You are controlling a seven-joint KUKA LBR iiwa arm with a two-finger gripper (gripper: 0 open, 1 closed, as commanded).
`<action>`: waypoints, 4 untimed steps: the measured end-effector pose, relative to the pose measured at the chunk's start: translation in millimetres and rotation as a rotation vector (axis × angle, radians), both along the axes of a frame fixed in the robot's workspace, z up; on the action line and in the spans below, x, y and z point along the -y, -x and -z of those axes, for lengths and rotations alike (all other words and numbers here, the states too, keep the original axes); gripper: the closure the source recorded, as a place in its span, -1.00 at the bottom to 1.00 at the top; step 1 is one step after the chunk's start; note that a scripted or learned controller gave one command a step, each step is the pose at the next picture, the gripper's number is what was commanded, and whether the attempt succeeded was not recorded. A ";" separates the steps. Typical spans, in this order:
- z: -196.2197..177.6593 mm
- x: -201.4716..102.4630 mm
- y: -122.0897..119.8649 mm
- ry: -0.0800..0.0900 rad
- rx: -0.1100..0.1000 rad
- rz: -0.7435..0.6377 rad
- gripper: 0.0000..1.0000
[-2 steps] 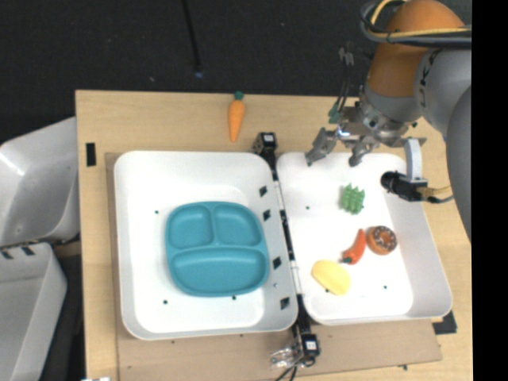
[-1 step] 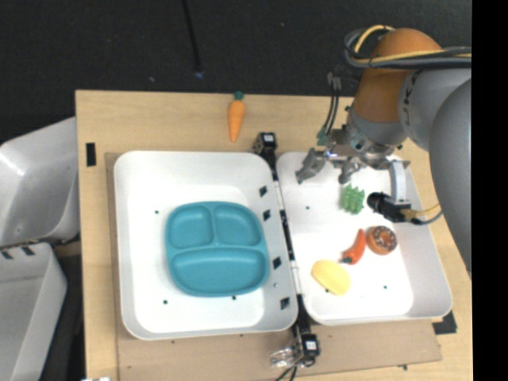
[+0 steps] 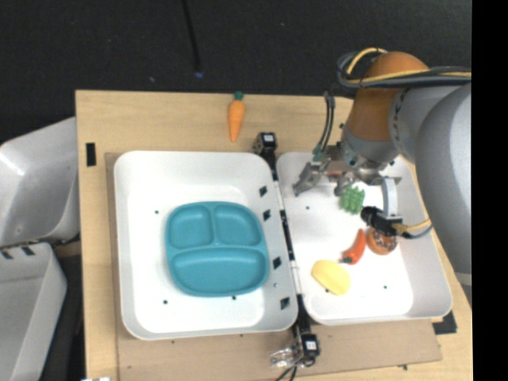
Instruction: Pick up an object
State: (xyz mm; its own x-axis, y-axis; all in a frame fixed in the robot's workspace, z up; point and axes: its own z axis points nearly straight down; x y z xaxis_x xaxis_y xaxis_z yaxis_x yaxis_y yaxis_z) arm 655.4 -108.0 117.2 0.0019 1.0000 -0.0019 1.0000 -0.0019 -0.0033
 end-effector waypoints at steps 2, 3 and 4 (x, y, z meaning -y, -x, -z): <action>-69.8 -7.3 0.7 -0.001 0.008 -0.004 1.00; -124.8 -5.6 -0.9 0.000 0.011 -0.004 1.00; -119.7 -47.0 12.3 -0.002 0.003 -0.006 1.00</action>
State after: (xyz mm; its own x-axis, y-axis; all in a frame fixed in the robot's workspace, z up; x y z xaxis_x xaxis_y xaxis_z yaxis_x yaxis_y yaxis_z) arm 643.1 -61.0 236.9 -0.0043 1.0000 -0.0001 1.0000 0.0043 -0.0005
